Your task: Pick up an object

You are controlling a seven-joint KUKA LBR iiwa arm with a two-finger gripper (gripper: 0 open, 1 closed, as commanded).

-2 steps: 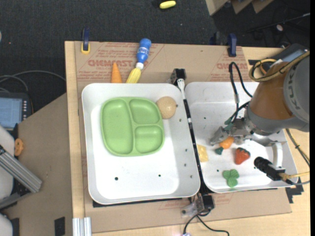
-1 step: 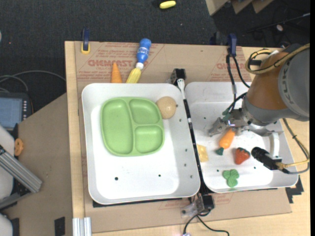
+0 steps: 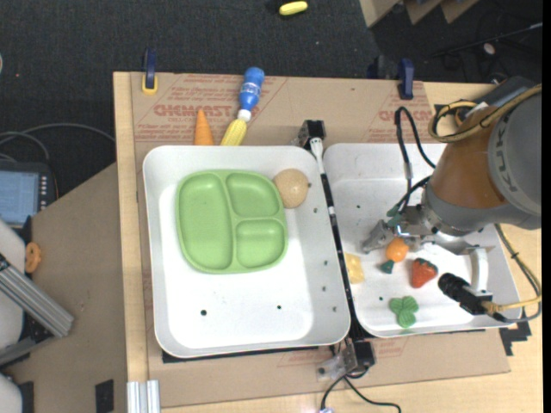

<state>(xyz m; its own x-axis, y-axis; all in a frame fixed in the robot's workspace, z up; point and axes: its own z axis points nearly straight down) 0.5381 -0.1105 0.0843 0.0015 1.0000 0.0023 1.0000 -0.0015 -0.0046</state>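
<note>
My gripper (image 3: 386,233) hangs low over the middle of the right bin (image 3: 370,179), reaching in from the right. A small orange piece (image 3: 396,250) with a teal end lies right under it, touching or nearly so. A red strawberry (image 3: 422,272) sits just right of it. Near the bin's front lies a green broccoli piece (image 3: 403,309), and a pale yellow piece (image 3: 353,269) rests by the left wall. Nothing shows clearly between the gripper's parts.
The left bin (image 3: 258,308) bears a green divided plate (image 3: 231,220) and a tan ball (image 3: 291,186) at the plate's right corner. Behind the bins on the bench lie a blue-and-yellow brush (image 3: 244,101) and an orange cone (image 3: 202,128).
</note>
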